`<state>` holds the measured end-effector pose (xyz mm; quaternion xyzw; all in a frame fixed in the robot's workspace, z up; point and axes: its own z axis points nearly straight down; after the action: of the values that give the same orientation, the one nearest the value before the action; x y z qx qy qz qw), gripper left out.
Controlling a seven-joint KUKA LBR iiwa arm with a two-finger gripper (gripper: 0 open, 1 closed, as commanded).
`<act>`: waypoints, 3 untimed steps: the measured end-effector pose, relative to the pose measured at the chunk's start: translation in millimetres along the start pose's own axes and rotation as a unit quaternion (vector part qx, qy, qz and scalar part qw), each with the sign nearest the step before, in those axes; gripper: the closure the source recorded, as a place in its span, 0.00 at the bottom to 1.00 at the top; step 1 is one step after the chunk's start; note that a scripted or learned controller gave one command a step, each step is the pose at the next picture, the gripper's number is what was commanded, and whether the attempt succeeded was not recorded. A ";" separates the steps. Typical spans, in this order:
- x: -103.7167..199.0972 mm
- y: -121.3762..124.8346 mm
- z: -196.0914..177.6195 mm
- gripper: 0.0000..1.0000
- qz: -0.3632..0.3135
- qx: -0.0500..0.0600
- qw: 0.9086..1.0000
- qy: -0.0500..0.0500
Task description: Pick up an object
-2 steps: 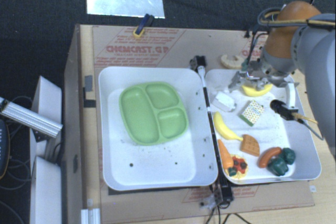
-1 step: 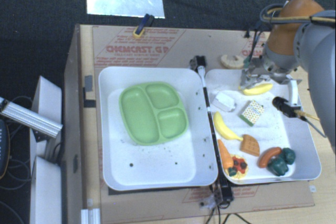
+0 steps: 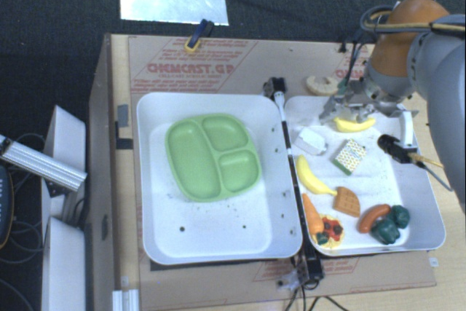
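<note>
Under the gripper [image 3: 348, 107], at the right bin's [image 3: 422, 189] far end, lies a short yellow curved banana [image 3: 355, 124]; gripper state unclear.

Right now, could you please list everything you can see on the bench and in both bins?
Bins: two, white, side by side.
Divided plate: one, green, left bin.
Bananas: two, yellow, right bin; second under the gripper.
Carrot: one, orange, right bin's near left.
Sausage: one, orange-red, near right.
Broccoli: one, dark green, beside sausage.
Toast: one, brown, middle.
Patterned box: one, green-white, middle.
Gripper: one, grey, right bin's far end.
</note>
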<state>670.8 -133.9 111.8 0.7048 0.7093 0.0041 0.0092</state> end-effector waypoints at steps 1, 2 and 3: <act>-61.7 -2.7 26.8 0.00 0.003 0.008 1.000 0.002; -61.1 -1.5 15.5 1.00 0.001 0.007 1.000 0.002; 9.2 -12.0 -71.2 1.00 0.001 0.006 1.000 0.004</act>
<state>657.4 -124.3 182.7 0.7052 0.7090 0.0024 0.0024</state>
